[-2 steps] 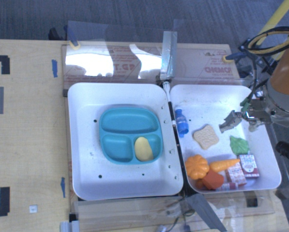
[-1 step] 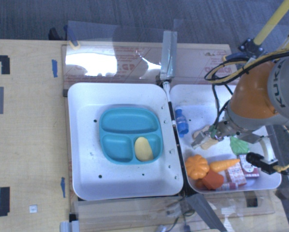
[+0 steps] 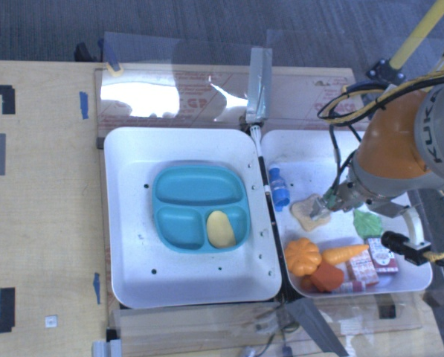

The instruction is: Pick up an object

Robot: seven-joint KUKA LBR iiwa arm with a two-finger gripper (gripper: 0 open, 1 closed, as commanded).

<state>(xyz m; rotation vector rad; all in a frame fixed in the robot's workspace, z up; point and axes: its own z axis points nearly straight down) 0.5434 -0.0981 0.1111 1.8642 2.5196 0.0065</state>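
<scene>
From my remote seat: left bin (image 3: 125,222) holds a teal divided tray (image 3: 199,207) with a yellow potato-looking thing (image 3: 221,229) in its 5 o'clock compartment. In the right bin (image 3: 422,277), a small blue bottle (image 3: 280,190) lies by the left wall. The pincer (image 3: 326,207) is down on a tan bread-like piece (image 3: 309,213), can't tell if it's actually gripping. Pumpkin (image 3: 303,256), carrot (image 3: 343,254), cartons (image 3: 372,262) sit at 6 o'clock.

Teal divided tray (image 3: 199,188) in left bin (image 3: 125,222), holding yellow potato (image 3: 221,229).
</scene>
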